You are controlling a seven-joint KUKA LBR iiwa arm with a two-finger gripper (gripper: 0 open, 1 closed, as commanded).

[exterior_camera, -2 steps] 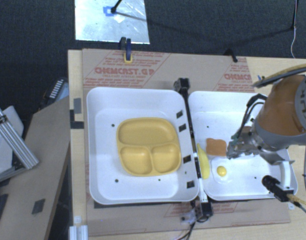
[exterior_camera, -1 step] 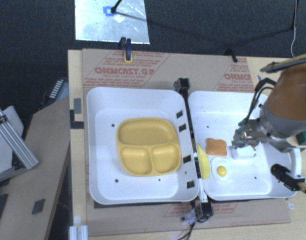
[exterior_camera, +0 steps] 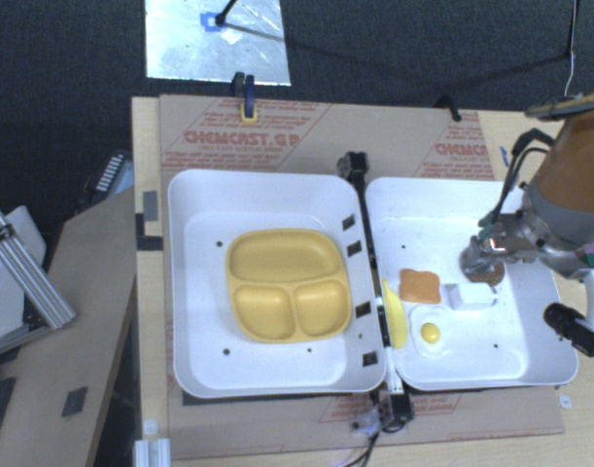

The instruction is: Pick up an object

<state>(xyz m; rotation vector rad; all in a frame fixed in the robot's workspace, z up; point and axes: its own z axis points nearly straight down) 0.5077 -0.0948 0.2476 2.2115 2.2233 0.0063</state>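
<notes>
In the right bin (exterior_camera: 530, 358) an orange toast slice (exterior_camera: 420, 286) lies left of centre. In front of it is a fried egg (exterior_camera: 430, 335), white with a yellow yolk. A yellow banana (exterior_camera: 394, 314) rests against the bin's left wall. A small white block (exterior_camera: 469, 296) lies just right of the toast. My gripper (exterior_camera: 485, 265) hangs over the bin's middle, right above that white block and a little right of the toast. I see nothing held in it.
The left bin (exterior_camera: 194, 261) bears a yellow tray (exterior_camera: 285, 282) with three compartments. A black divider with clips (exterior_camera: 365, 261) runs between the bins. The arm comes in from the right, over the right bin's far right part.
</notes>
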